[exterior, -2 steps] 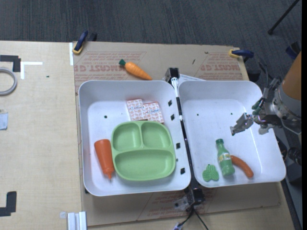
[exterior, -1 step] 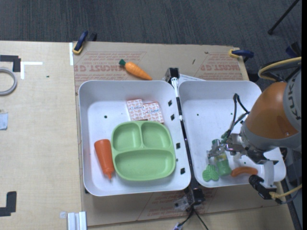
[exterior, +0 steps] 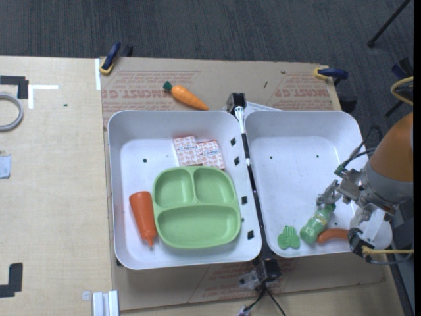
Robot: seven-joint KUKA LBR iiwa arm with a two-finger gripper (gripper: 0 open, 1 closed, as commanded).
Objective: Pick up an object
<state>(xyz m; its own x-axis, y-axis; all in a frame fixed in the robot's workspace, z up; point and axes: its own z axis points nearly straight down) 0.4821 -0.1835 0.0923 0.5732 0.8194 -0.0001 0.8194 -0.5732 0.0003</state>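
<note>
- Dark carpet surrounds a wooden bench; cardboard underlies two white bins.
- Gripper low in right bin, over a green bottle; finger state cannot be determined.

A single fixed camera sits above the bench and looks down at a slant, far enough back to take in both bins and a strip of dark floor along the top of the frame. The left bin lies well away from the jaws toward the frame's middle, while the right bin sits directly under and beside them. The gripper appears near the lower right, with the arm coming in just behind it from the right edge, so the view faces across the bins roughly square to the arm's reach.
</note>
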